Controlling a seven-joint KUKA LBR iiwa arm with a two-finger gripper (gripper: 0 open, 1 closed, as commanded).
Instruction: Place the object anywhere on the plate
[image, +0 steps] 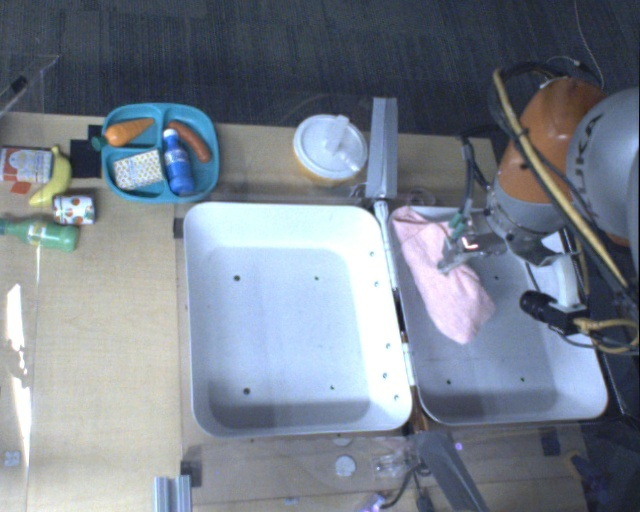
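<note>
While scanning from the far left, we are noting toy food scattered on the tabletop (100, 330) beside a blue divided plate (203, 130), which is sitting well apart from both bins, so reaching it means a long carry. Next, the left bin (285, 310) is lying bare. Further right, a pink cloth (450, 285) is lying crumpled in the right bin (510, 375), against its upper left wall. The gripper (462, 240) is hovering over the cloth's upper edge; whether the fingers are parted or gripping, we cannot tell.
</note>
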